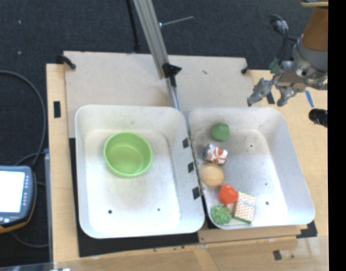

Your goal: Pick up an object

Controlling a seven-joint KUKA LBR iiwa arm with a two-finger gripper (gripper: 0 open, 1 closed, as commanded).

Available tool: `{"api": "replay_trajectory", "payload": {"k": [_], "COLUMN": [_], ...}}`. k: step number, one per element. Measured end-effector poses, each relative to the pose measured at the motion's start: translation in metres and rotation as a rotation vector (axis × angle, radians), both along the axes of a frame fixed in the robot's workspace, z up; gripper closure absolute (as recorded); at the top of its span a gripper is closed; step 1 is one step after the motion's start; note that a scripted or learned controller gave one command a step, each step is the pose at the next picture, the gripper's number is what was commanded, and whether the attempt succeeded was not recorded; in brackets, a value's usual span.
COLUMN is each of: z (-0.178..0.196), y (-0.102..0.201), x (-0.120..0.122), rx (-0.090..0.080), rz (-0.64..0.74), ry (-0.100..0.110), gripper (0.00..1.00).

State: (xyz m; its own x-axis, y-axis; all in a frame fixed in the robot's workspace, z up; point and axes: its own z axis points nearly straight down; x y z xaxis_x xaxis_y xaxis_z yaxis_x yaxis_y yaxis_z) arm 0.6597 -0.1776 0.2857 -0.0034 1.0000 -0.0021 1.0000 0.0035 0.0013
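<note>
Nearest the camera, at the front edge of the right bin (286, 151), three things crowd together: one green patterned object (220, 214) in the front-left corner, one patterned card-like packet (245, 206) just beside it on the right, and one red-orange object (228, 194) touching the packet's upper left. Just behind them lies one tan ball (212, 175), close to the bin's left wall, then one small crumpled red-and-white wrapper or can (216, 154), and farthest back one dark green ball (220, 131). That makes six loose objects in the right bin, all toward its left side. The left bin (161, 196) holds one light green bowl (128, 154), upright, in its left half. The two bins sit side by side on the tabletop (122, 78). Beyond the right bin's far right corner, the end effector (269, 96) hangs above the tabletop, its two fingers spread apart with nothing between them, well apart from every object.
</note>
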Motion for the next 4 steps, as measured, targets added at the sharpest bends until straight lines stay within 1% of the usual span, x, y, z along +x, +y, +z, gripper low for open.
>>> {"api": "replay_trajectory", "payload": {"k": [1,2,3,4], "z": [0.0,-0.042,-0.103,-0.146], "y": [0.0,-0.003,-0.006,-0.007], "x": [0.0,-0.001,0.004,0.008], "rx": [-0.001,0.0,0.001,0.0], "rz": [0.0,-0.003,-0.004,-0.002], "ry": [0.0,0.004,0.006,0.004], "gripper": [0.0,0.0,0.0,0.0]}}
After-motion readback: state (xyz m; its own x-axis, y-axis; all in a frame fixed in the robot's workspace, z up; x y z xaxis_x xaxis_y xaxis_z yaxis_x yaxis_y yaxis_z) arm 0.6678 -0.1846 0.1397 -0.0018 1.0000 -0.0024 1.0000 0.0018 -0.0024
